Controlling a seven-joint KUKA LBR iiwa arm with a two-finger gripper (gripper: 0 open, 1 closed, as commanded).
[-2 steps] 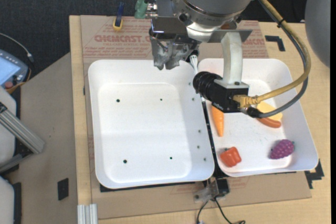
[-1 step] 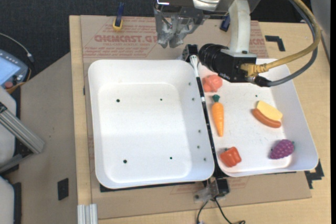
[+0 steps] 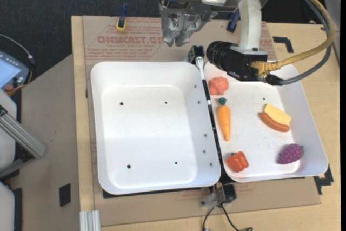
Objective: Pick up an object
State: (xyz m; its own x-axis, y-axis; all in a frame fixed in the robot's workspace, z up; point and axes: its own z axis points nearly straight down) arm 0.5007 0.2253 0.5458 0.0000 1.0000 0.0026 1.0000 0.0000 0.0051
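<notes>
Scanning from your left: shallow white plastic left bin (image 3: 108,84), nothing in it. Grey metal claw (image 3: 177,35) hangs over the desk behind the bins; you cannot tell its opening, and nothing is visibly gripped. Right bin (image 3: 311,138) holds pink lumpy toy (image 3: 218,85), orange carrot (image 3: 224,122), red pepper (image 3: 237,161), yellow-orange wedge (image 3: 276,118), purple grape cluster (image 3: 290,153). Pick apparently not begun; black camera housing (image 3: 233,59) overhangs the pink toy.
</notes>
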